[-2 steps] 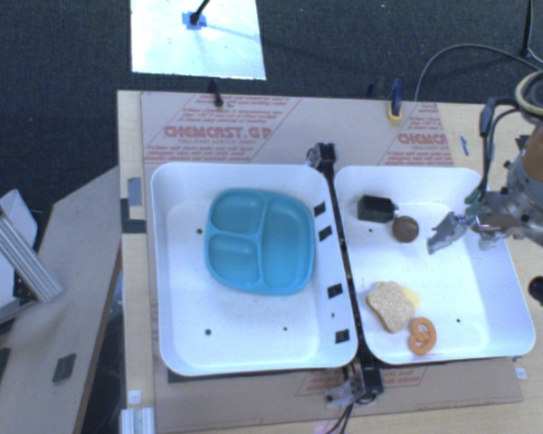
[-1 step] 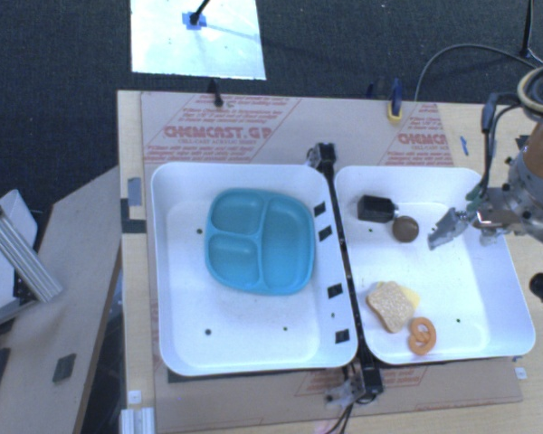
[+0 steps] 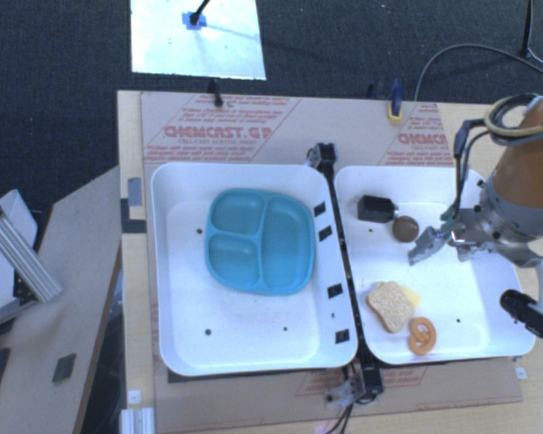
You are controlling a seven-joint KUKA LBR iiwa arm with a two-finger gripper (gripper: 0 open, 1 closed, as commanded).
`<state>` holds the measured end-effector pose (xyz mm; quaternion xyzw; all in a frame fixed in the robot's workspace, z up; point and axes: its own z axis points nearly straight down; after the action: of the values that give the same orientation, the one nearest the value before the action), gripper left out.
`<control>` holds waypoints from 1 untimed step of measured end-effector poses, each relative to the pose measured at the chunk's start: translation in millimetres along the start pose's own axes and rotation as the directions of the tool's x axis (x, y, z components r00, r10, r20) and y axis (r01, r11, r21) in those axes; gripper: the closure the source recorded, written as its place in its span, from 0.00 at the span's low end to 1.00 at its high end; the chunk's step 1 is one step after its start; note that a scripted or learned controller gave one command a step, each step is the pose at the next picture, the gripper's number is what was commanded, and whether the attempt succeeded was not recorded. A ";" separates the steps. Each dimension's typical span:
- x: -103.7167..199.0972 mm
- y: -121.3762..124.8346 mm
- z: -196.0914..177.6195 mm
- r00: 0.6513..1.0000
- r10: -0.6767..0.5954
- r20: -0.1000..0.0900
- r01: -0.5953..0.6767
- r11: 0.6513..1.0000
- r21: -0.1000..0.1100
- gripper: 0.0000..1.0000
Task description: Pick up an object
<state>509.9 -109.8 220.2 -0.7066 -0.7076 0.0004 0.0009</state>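
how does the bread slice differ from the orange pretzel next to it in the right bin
The bread slice is tan and solid, while the orange pretzel is bright orange with open loops. The bread slice is the larger of the two. The bread slice lies nearer the divider; the orange pretzel lies closer to the bin's front edge. Both lie flat in the right bin, close together.

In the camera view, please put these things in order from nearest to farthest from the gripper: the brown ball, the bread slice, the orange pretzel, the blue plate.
1. Brown ball, just left of the gripper, right bin.
2. Bread slice, below the gripper, right bin.
3. Orange pretzel, beyond the bread, near the bin's front edge.
4. Blue plate, far left, in the left bin.
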 end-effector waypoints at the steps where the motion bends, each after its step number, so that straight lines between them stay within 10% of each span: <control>1: -7.1 -3.5 58.2 1.000 0.001 0.000 -0.001 1.000 0.000 0.00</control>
<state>506.4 -116.9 162.1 -0.7069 -0.7073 0.0004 0.0007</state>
